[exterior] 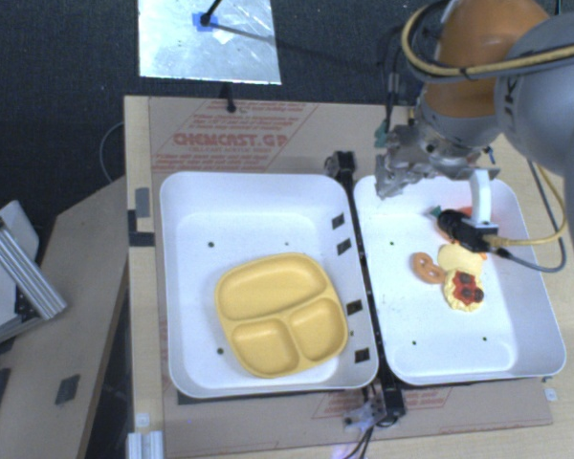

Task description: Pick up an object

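In the right bin [517, 352] lie a small brown pretzel-shaped piece [425, 267] and, just right of it, a yellow toy food piece with red and dark spots [462, 280]. My gripper [394, 180] hangs over the back left corner of that bin, up and to the left of both pieces and apart from them. Nothing is seen held in it. A yellow divided tray [280, 312] lies in the left bin [196, 256].
The grey arm with its orange band [483, 36] reaches in from the upper right over the back of the right bin. A black divider [356, 256] with clips runs between the bins. A shiny square plate [209, 27] stands behind the bench.
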Tool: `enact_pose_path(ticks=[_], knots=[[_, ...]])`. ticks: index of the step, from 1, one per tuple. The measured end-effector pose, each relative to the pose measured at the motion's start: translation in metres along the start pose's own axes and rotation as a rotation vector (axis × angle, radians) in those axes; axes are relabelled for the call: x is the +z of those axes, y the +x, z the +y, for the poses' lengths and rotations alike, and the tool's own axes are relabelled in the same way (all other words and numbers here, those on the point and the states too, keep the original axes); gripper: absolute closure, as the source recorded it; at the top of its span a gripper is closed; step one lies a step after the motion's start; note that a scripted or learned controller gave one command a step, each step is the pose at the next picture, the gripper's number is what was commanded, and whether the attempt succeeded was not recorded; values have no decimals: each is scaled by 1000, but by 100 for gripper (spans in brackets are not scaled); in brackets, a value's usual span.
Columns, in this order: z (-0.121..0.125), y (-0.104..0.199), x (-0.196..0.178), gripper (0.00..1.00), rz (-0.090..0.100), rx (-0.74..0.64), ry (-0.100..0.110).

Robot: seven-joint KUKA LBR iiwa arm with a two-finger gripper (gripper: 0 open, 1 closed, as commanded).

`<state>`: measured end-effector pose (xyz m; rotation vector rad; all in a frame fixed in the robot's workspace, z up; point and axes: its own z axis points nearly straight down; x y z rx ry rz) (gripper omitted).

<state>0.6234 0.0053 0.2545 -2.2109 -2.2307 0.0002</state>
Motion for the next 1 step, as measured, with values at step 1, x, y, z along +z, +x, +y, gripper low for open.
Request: enact_pose_path(ticks=[1], knots=[[-13,54,16,100,1,0,0]])
